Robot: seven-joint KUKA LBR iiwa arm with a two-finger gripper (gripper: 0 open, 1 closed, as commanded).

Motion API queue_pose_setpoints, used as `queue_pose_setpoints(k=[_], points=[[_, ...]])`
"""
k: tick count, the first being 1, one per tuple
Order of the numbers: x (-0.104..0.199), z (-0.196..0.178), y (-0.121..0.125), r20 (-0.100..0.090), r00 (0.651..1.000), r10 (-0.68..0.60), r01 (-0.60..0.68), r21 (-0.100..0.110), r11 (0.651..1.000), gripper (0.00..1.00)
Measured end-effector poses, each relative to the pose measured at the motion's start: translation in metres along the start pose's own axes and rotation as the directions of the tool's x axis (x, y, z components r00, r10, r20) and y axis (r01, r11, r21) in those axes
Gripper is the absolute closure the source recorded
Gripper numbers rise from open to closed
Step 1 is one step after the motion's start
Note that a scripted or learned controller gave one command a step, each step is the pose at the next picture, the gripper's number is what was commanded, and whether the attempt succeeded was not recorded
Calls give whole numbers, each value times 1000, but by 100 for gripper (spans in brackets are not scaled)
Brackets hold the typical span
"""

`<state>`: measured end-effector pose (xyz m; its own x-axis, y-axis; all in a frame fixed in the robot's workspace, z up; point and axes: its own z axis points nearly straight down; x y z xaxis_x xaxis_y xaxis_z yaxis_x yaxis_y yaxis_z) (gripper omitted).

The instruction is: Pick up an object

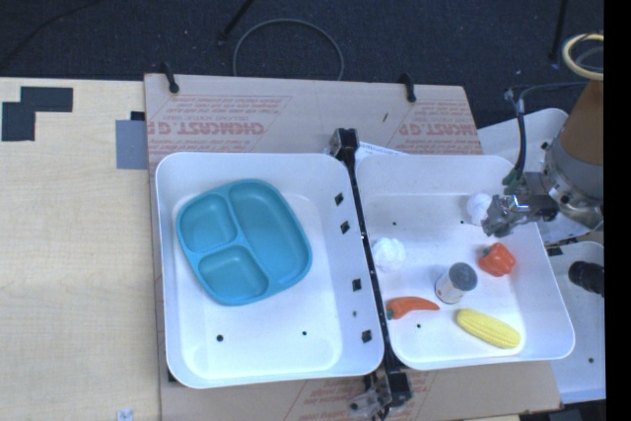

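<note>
Over the right bin (pixel 434 358) we see the gripper (pixel 496 218) above a red pepper (pixel 498 259). We cannot tell how its jaws stand.

— What's the arm (pixel 582 148) made of, from where you stand?
— Grey casing, rounded, with an orange band (pixel 595 118) above the wrist.
— And the end of it?
— A small metal gripper (pixel 500 215), silvery with dark parts, and thin dark cables (pixel 523 128) looping beside it.
</note>
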<state>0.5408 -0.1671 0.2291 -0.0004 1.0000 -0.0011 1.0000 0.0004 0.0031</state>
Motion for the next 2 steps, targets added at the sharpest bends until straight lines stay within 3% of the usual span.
queue_pose_setpoints(k=[1, 2], points=[[1, 31, -1, -2, 1000, 1, -1, 9, 1000, 100], [48, 31, 8, -4, 1000, -3, 3, 6, 1000, 100]])
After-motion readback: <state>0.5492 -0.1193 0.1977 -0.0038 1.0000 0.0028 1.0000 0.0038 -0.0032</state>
